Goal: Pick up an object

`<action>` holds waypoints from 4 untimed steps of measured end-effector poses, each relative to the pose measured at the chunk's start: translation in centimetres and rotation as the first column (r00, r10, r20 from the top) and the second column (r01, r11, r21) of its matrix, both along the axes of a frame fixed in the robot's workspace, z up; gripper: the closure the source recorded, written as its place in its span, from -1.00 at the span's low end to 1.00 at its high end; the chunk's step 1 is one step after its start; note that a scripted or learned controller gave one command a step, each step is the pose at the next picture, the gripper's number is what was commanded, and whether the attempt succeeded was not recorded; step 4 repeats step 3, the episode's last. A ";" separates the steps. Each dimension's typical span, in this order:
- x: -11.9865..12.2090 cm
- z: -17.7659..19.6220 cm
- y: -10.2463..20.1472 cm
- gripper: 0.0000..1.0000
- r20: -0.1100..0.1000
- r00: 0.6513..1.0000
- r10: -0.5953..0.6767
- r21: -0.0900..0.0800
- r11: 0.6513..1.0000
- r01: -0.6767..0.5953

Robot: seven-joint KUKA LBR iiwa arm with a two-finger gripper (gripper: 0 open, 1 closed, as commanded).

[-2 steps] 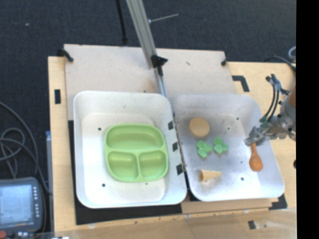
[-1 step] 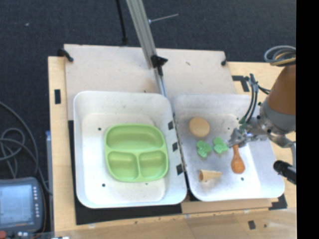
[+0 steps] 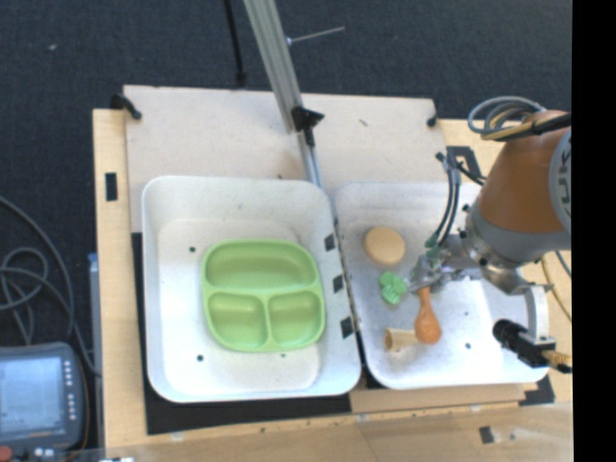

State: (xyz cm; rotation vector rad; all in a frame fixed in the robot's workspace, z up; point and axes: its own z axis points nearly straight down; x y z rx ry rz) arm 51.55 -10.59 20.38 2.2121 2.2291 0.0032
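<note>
The right white bin (image 3: 385, 198) holds a round tan bun-like piece (image 3: 384, 244), a small green toy (image 3: 391, 288), an orange drumstick-shaped piece (image 3: 426, 321) and a short beige cone-like piece (image 3: 398, 340). My gripper (image 3: 426, 275) hangs low over this bin, coming in from the right under the orange wrist. It sits just above the upper end of the orange piece and just right of the green toy. The view does not show anything held in it.
The left white bin (image 3: 173, 210) holds a light green divided plate (image 3: 262, 293). A slanted metal post (image 3: 279, 56) rises from the back edge between the two bins. A monitor (image 3: 37, 397) sits off the bench at the lower left.
</note>
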 end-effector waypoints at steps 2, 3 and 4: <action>-0.5 2.0 10.8 1.00 0.002 1.000 0.001 0.002 1.000 -0.001; -0.7 2.5 17.2 1.00 0.000 1.000 0.003 0.002 1.000 -0.003; -0.7 2.5 17.2 1.00 0.000 1.000 0.003 0.002 1.000 -0.003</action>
